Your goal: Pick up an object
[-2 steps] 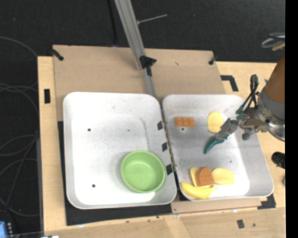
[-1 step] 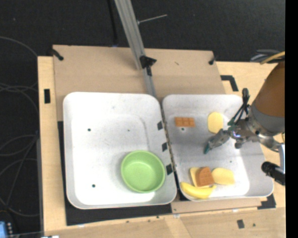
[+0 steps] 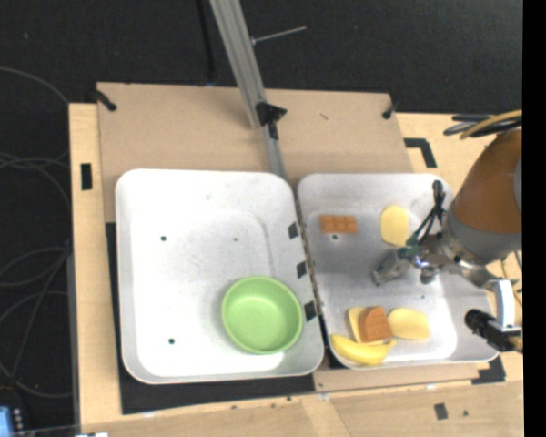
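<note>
My gripper (image 3: pixel 393 268) hangs low over the middle of the right bin (image 3: pixel 346 194), reaching in from the right, with nothing visibly held. A pale yellow rounded object (image 3: pixel 395 225) lies just behind it. An orange ridged block (image 3: pixel 338 224) sits to the left of that. In front of the gripper, near the bin's front edge, lie a brown toast-like slice (image 3: pixel 376 324), a yellow lump (image 3: pixel 410 324) and a banana (image 3: pixel 359 350).
A green bowl (image 3: pixel 262 313) sits at the front right of the left bin (image 3: pixel 177 217). A slanted metal pole (image 3: pixel 241 57) rises behind the bins. The arm's orange band (image 3: pixel 491 194) is over the right bin's right side.
</note>
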